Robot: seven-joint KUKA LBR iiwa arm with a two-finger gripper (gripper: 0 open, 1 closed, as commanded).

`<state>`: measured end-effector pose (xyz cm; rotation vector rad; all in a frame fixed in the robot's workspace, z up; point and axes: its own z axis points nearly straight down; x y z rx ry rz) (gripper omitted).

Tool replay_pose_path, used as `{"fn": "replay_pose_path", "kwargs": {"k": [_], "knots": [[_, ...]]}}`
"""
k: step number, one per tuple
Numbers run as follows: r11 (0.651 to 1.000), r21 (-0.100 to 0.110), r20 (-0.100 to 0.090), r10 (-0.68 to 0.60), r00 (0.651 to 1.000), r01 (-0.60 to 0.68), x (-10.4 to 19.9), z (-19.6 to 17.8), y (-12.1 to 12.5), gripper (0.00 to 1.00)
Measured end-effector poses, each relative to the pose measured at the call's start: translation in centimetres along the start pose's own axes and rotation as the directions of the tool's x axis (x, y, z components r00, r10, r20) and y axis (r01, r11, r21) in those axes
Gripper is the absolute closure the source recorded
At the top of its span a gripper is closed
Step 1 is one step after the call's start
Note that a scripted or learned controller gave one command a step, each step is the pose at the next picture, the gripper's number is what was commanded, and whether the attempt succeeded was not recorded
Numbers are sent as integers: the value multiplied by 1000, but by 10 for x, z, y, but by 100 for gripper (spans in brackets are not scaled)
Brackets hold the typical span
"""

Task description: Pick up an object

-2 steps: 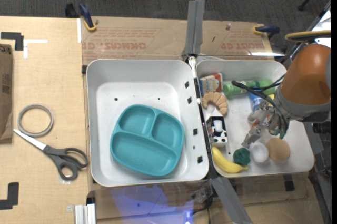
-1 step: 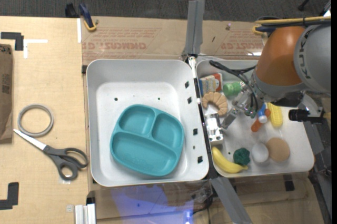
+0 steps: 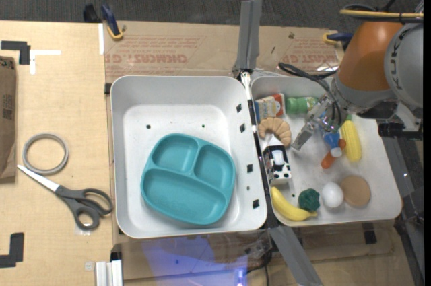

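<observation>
The tool (image 3: 311,130) hangs low over the right white plastic bin (image 3: 390,207), reaching in from the right below the arm's orange band, and its two slim grey fingers (image 3: 303,136) stand slightly spread with nothing visible between them. Just beside it on the right lie a small blue piece (image 3: 331,139) and a yellow plastic corn cob (image 3: 351,140), with a small orange-red piece (image 3: 327,160) just below those. Just left of the fingertips rests a tan toy croissant (image 3: 277,130), and above that a white-and-red packet (image 3: 270,106) and a green cylinder (image 3: 299,103) sit near the bin's far wall. Below the croissant is a black-and-white block (image 3: 277,164) against the bin's left wall. Farther from the tool, along the near wall, lie a yellow toy banana (image 3: 291,205), a dark green lump (image 3: 309,199), a white ball (image 3: 332,195) and a brown egg-shaped object (image 3: 355,190). Well to the left, the other white bin (image 3: 128,110) holds a teal divided plate (image 3: 188,177). Farthest left, on the wooden worktop (image 3: 54,103), lie grey-handled scissors (image 3: 71,197) and a roll of tape (image 3: 45,152).
</observation>
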<state>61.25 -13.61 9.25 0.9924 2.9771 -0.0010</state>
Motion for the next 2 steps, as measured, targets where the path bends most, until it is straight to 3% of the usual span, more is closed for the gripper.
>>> {"fn": "replay_pose_path", "kwargs": {"k": [1, 2], "knots": [[1000, -1, 5, -3, 1000, 3, -1, -11, 1, 100], [996, 0, -4, -89, 996, 89, 62, 1, -3, 100]]}}
